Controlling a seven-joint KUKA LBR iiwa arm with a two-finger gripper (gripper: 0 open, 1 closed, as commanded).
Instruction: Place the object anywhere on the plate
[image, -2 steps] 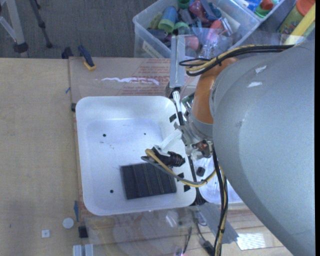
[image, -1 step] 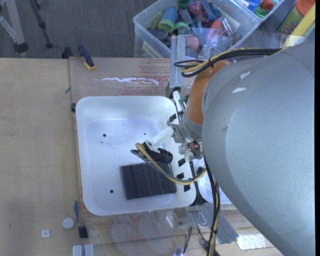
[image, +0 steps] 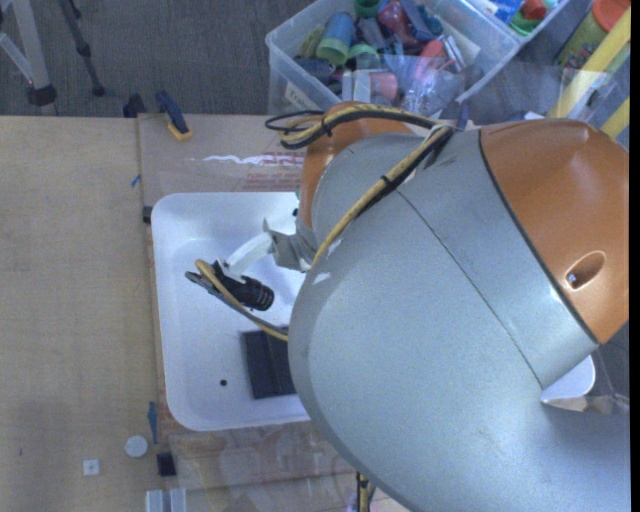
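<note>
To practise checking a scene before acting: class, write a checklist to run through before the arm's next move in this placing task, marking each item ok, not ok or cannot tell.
1. Black block located: ok, in the white bin on the view's left.
2. Block whole in sight: not ok, the arm covers its right edge.
3. Plate located: cannot tell; the arm hides the right side.
4. Block on plate: not ok, it lies on the bin floor.
5. Block apart from the dark speck: ok.
</note>
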